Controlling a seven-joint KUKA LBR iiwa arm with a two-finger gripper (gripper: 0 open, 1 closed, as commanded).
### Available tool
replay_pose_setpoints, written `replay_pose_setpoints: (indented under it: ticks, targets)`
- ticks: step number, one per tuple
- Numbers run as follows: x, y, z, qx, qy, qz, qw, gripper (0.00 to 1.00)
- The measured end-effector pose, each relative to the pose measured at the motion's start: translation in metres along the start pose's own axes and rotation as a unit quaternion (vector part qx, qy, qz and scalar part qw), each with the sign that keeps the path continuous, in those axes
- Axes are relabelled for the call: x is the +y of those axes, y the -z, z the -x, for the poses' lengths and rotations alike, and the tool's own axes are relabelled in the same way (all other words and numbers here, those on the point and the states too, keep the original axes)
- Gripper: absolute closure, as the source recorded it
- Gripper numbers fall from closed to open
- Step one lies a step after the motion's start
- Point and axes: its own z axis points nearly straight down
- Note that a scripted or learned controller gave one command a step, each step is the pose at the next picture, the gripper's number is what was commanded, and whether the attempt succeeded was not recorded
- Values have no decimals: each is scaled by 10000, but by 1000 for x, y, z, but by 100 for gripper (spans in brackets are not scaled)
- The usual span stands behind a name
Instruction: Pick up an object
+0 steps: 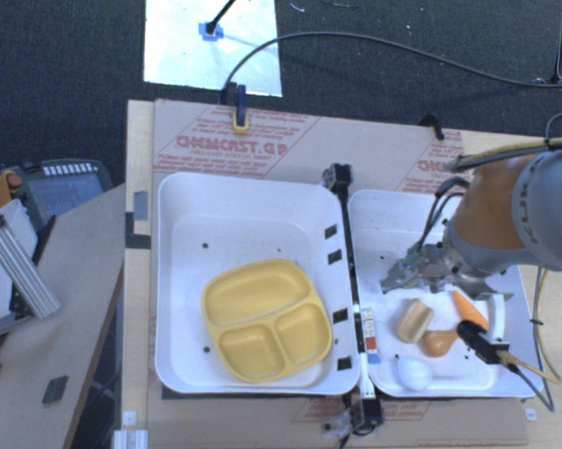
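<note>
Your grey two-finger gripper (398,275) sits low over the right shallow white bin (380,215), centre-right of frame. You cannot tell from this angle whether it is spread or pressed together. Pickable things lie just below it: a tan stubby cylinder (412,320), close to the gripper; a brown-orange pear-shaped piece (436,342) beside the cylinder's lower right; an orange carrot-shaped piece (468,307) further right; and a white egg-shaped piece (412,373) near the bin's bottom edge. The left shallow white bin (197,214) holds a yellow plastic three-compartment tray (267,317), lower centre.
</note>
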Motion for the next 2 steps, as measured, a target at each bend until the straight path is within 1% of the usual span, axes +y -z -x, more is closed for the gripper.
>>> replay_pose_setpoints:
  ticks: [1, 2]
  targets:
    - [1, -7, 0, -1, 3, 20, 10000, 0]
    - [1, 4, 0, -3, 7, 33, 10000, 100]
